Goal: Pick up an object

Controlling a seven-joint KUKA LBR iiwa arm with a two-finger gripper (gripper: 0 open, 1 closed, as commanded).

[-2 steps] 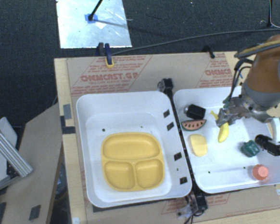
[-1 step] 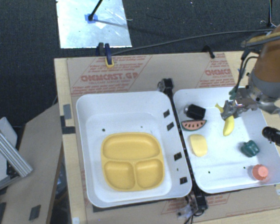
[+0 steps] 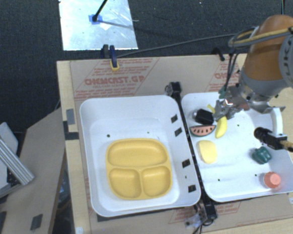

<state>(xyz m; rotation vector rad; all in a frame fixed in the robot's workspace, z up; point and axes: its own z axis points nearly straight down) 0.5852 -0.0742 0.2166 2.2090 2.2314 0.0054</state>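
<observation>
One banana (image 3: 221, 128) lies just beside the end effector (image 3: 224, 109).

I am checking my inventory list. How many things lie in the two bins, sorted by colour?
Yellow: 3 (plate, banana, oval piece)
Black: 1 (block)
Red and green: 1 (melon slice)
Teal: 1 (lump)
Orange: 1 (round piece)
Total: 7
</observation>
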